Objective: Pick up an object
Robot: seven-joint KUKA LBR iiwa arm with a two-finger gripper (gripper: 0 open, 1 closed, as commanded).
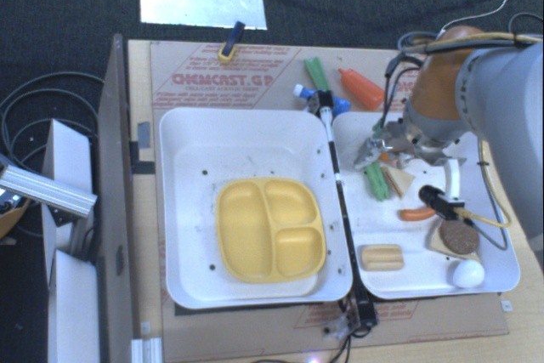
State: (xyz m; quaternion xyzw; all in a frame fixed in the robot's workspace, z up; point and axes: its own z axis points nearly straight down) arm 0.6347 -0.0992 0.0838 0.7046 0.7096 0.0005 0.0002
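My gripper hangs low over the upper left part of the right bin. It is right above the top end of a green stick. A tan wedge lies against the stick's right side. Further down the bin lie an orange sausage, a tan block, a brown round piece on a pale slice and a white egg. Nothing shows lifted off the bin floor.
The left bin holds a yellow divided plate. Behind the bins, on the cardboard, lie a green piece, an orange carrot and a yellow-and-blue clip. The arm covers the right bin's upper right.
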